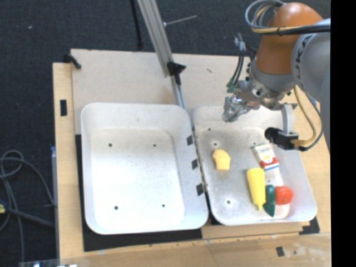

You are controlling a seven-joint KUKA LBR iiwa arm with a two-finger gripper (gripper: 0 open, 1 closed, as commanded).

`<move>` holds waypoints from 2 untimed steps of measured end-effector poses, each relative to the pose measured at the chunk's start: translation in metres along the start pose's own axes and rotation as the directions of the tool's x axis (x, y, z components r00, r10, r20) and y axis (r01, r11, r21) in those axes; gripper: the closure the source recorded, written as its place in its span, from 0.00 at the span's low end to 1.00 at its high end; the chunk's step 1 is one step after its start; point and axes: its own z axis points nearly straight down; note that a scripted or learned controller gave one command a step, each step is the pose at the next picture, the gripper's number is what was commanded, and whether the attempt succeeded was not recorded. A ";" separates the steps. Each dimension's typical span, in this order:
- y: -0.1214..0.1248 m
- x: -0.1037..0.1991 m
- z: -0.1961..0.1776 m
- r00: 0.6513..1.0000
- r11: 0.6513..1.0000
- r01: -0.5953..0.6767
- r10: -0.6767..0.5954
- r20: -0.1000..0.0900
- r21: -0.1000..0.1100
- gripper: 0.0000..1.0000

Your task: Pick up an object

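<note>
White bins point(133, 166); yellow block point(221, 160); yellow bottle point(256, 187); orange-banded arm point(286, 35).

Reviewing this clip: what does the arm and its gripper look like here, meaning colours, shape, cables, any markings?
The arm is grey with rounded casings and a glossy orange band above the wrist. Dark lettering shows on the grey casing, too partial to read. Looped grey cables rise beside the band, and dark and yellowish cables run down past a black fitting. The gripper is small, metallic grey.
</note>
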 end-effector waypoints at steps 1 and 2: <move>-0.008 0.057 0.006 1.000 1.000 0.000 0.000 0.000 0.001 1.00; -0.005 0.113 -0.006 1.000 1.000 0.001 -0.001 0.000 -0.001 1.00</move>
